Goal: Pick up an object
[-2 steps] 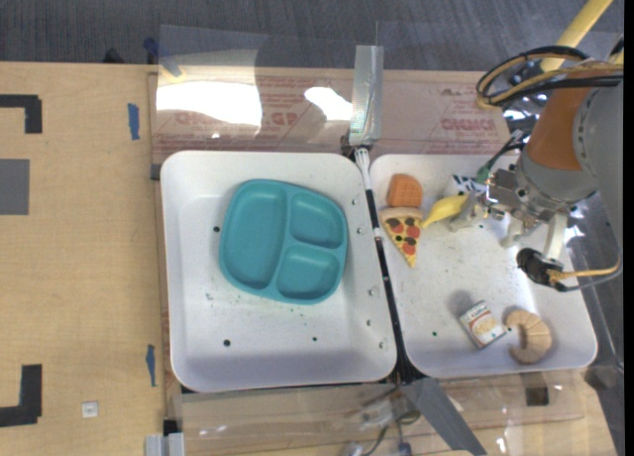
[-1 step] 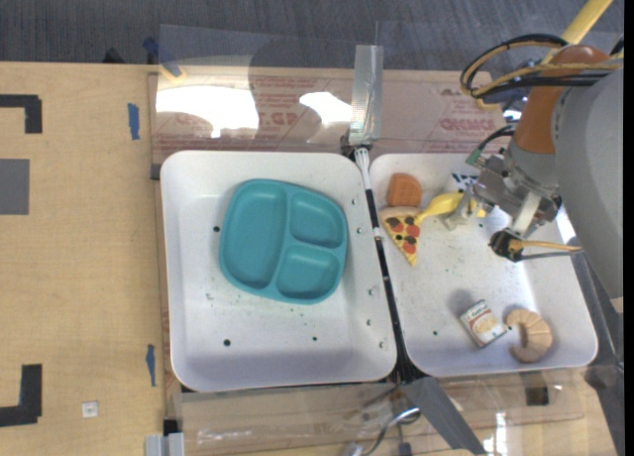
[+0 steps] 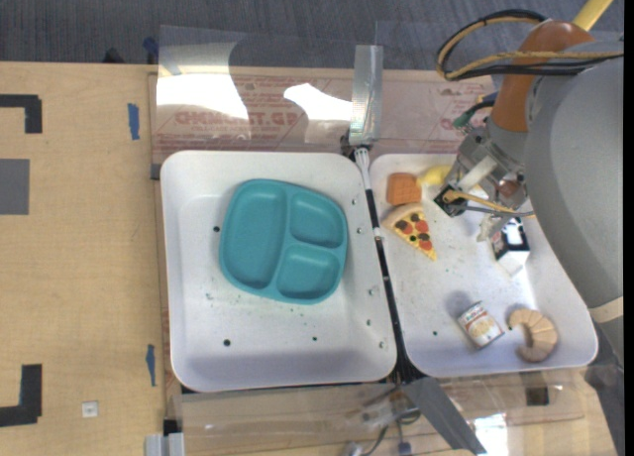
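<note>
The right bin (image 3: pixel 436 330) holds several toy foods. An orange bread piece (image 3: pixel 402 189) and a small yellow item (image 3: pixel 433 177) lie at its far left. Just in front of them lies a pizza slice (image 3: pixel 413 230). A small can (image 3: pixel 478 325) and a tan croissant (image 3: pixel 533 333) rest near the front edge. A small white and black object (image 3: pixel 511 241) sits at the right side. My gripper (image 3: pixel 473 179) hangs over the far part of this bin, just right of the yellow item, and nothing shows held in it.
The left bin (image 3: pixel 188 276) holds a teal divided plate (image 3: pixel 282 240). The grey arm (image 3: pixel 575 176) covers the right bin's far right corner. A wooden bench top (image 3: pixel 69 246) extends to the left.
</note>
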`<state>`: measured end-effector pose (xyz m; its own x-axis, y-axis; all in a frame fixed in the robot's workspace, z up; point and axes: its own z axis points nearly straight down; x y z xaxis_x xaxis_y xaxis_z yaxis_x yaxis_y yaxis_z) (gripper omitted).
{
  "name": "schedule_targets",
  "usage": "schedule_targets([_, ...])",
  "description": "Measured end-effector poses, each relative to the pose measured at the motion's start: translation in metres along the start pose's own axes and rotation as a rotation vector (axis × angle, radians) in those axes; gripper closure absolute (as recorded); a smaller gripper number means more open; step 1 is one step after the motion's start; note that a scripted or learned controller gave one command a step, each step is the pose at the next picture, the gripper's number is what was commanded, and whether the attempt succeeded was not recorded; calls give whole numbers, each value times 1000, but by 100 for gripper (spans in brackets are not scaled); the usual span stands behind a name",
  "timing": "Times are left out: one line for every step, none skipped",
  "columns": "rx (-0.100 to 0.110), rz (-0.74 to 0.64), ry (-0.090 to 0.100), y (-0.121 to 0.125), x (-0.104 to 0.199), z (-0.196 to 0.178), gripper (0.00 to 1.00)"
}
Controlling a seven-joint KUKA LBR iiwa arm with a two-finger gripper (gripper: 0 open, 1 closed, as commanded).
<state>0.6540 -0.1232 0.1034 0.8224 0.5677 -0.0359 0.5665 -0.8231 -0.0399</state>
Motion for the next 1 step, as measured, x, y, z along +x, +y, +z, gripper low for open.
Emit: schedule_targets([-25, 378, 33, -16, -3, 18, 0])
